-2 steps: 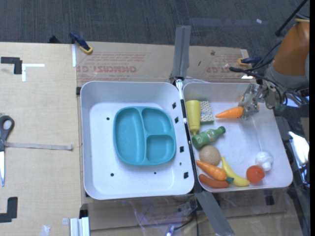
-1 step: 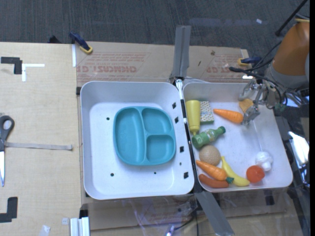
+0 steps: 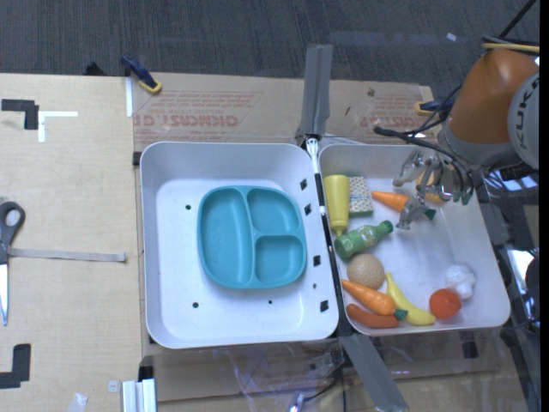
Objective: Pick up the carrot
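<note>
- Jaws of the gripper (image 3: 410, 197) are standing apart, one finger up the view and one down the view, and we are seeing nothing squeezed between them.
- We are looking at the carrot (image 3: 390, 201) lying flat near the top of the right bin (image 3: 429, 256), with its pointed end aiming left.
- Its thick end is reaching toward the gap between the jaws, and we cannot tell if it is touching them.
- We are seeing a speckled sponge (image 3: 359, 194) just left of the carrot, and a yellow bottle (image 3: 335, 201) beside the sponge, against the bin's left wall.
- A green bottle (image 3: 362, 239) is lying tilted just below the carrot.
- A round brown ball (image 3: 365, 270) is sitting under the green bottle.
- We are spotting a second carrot (image 3: 369, 296) lower down, lying between the brown ball and a dark red piece (image 3: 371, 318) at the bin's bottom edge.
- A banana (image 3: 405, 303) is lying beside that second carrot, and a tomato (image 3: 444, 303) and a small white lump (image 3: 461, 276) are sitting in the bottom right corner.
- The arm (image 3: 493, 93), grey with its orange band, is reaching in from the right above the bin.
- We are seeing the left bin (image 3: 167, 256) holding a teal plate (image 3: 253, 236) with three parts.
- Scissors (image 3: 9, 230) are lying far left on the bench.
</note>
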### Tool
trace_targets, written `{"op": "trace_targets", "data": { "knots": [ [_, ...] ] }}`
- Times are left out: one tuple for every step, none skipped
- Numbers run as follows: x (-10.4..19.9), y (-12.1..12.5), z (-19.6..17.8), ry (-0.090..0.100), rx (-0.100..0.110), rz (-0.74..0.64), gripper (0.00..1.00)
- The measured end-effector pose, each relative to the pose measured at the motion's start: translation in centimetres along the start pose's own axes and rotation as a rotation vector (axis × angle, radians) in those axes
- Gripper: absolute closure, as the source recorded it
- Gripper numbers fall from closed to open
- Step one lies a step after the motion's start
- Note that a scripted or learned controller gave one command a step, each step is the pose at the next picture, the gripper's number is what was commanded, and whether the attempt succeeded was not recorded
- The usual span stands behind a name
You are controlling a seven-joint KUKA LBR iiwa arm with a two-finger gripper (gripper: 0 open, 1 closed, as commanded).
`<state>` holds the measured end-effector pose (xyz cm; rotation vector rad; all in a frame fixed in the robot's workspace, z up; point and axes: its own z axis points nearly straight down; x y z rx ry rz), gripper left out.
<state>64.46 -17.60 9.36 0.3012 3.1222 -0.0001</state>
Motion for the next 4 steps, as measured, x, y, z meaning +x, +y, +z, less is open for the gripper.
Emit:
{"op": "trace_targets", "data": {
  "knots": [
    [2.8, -0.4, 0.0, 0.001, 0.000, 0.094, 0.00],
    [0.4, 2.8, 0.0, -0.001, 0.002, 0.362, 0.00],
    [4.7, 2.1, 0.0, 0.002, 0.002, 0.602, 0.00],
    [4.5, 2.1, -1.0, -0.002, 0.003, 0.599, 1.00]
  ]
}}
